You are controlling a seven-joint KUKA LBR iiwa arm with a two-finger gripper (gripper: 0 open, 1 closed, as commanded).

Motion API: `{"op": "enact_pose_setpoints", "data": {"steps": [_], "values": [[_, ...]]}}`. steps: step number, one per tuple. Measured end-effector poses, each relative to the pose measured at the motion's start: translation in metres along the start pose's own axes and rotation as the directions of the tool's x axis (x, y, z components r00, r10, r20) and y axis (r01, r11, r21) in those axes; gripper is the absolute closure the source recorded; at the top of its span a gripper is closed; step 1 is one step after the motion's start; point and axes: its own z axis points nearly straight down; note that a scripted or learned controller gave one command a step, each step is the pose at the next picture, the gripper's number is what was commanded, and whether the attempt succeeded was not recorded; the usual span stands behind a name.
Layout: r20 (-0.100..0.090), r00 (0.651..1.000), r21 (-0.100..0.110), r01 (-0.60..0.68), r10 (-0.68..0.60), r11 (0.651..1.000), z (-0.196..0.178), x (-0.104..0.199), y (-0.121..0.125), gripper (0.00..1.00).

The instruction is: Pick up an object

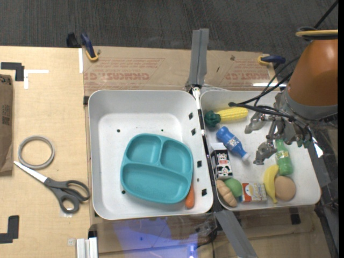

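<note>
Since your gripper (267,138) hangs spread wide and pinching nothing over the right bin (307,200), the green bottle (282,159) sits close for grabbing.

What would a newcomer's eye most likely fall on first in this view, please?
Probably the teal divided plate lying in the left bin, with a carrot at its lower right edge. Next, the right bin, crowded with toy food such as corn and a banana, under the gripper.

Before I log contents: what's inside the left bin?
A teal divided plate lies in the left bin, with an orange carrot at its right edge. Whatever is under the plate is covered.
</note>
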Motion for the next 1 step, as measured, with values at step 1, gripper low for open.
{"op": "enact_pose_setpoints", "data": {"steps": [1], "values": [[0.006,0.995,0.002,0.096,-0.096,0.995,0.1048,-0.0406,0.0071,0.00]]}}
